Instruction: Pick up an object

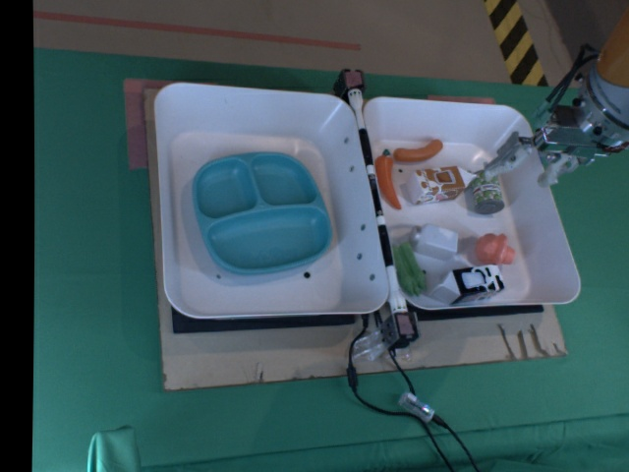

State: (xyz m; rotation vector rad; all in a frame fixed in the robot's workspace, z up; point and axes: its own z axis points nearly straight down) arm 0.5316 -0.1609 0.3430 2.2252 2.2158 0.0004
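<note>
Nearest the camera: a black cable [432, 423] with a small silver plug trailing over the green bench cover [88, 264], running up to the clamp at the foot of the divider between the two bins. Both bins sit on a brown cardboard sheet [256, 362].

Left bin [187, 106] – holds a teal sectioned plate [261, 212], three compartments, lying flat near the bin's middle.

Right bin [536, 254] – cluttered. Front edge: a black-and-white cow-pattern carton [476, 281], tipped on its side. Beside it a green pea pod [409, 268] and a pale grey block [434, 243]. An orange-red strawberry-like toy [496, 249] sits just right of the block. Further back: a small milk-style carton with brown print [433, 185], an orange carrot [389, 182] along the divider, an orange sausage [419, 150] above it, and a dark green can [486, 195].

Gripper [529, 157] at the right bin's far right corner, arm coming in from the right with the orange band at the frame edge. Fingers look spread – one long finger [503, 156] angles down toward the can's top, near or touching it, can't tell which; the other hangs over the bin's right rim. Nothing pinched between them.
</note>
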